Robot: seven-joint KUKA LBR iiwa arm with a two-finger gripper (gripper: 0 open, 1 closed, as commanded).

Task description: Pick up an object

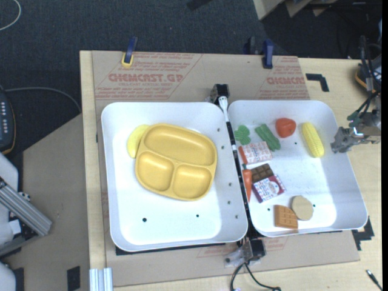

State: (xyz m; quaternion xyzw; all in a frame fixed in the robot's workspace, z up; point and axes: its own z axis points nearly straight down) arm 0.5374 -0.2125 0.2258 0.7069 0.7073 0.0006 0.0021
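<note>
Gripper (344, 139) sat at the right rim of the right bin (345, 180), low over its edge; whether the fingers were apart or together I could not tell, detail too small. Nothing visibly held.

Nearest candidate was the corn cob (313, 139), just beside the gripper inside the bin and lying free, probably the easiest pick from that approach side. Further in: red tomato (285, 127), green pieces (267, 136), snack packets (260, 168), cracker (285, 216) touching a round cookie (302, 208).

Left bin (121, 180) carried a yellow divided tray (175, 160), well apart from the gripper. Both bins rested side by side on the bench (91, 162), with clamps (128, 54) at its far edge.
</note>
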